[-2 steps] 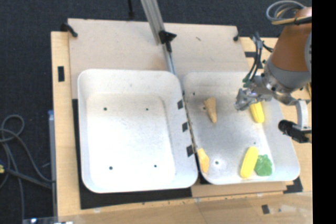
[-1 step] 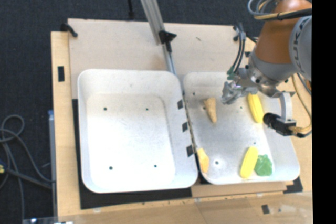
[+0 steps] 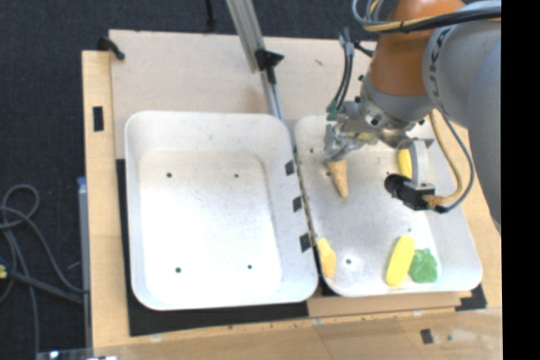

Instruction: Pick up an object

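I see my gripper (image 3: 336, 149) low over the right bin (image 3: 456, 253), just above a tan cone (image 3: 338, 178) lying near the bin's left side. I cannot tell its grip state. A yellow block (image 3: 399, 260) and green piece (image 3: 423, 265) sit touching near the front.

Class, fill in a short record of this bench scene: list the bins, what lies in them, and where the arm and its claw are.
left bin: white, shallow
right bin: white, shallow, touching the left bin's side
cone: tan, upper part of right bin, just below the claw
yellow piece: near right bin's front edge
green piece: touching the yellow piece's right side
orange piece: at right bin's front left edge
arm: grey with orange band, reaching in over right bin
claw: low over right bin, above the cone; grip unclear
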You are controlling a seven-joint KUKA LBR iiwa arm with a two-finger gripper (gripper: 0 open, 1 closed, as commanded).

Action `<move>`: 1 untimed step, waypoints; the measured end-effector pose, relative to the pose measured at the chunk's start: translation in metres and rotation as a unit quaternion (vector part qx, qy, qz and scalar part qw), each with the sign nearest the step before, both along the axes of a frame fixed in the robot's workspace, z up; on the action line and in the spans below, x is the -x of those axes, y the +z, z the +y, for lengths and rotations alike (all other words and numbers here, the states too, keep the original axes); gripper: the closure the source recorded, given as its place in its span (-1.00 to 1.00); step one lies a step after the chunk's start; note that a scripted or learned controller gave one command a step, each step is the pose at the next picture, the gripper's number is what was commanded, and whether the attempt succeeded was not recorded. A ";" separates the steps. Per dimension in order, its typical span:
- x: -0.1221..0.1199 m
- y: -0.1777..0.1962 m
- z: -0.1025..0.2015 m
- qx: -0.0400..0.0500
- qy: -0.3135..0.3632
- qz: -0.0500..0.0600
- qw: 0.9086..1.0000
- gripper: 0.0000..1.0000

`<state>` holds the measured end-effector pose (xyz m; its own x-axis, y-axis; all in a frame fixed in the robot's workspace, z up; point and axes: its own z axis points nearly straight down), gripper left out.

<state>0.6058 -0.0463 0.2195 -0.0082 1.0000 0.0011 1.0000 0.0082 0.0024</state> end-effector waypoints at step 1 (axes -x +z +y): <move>-0.012 -0.003 0.051 0.000 0.000 0.000 1.000 1.00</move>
<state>0.6174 0.0045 0.2169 -0.0075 1.0000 0.0012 1.0000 0.0075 0.0016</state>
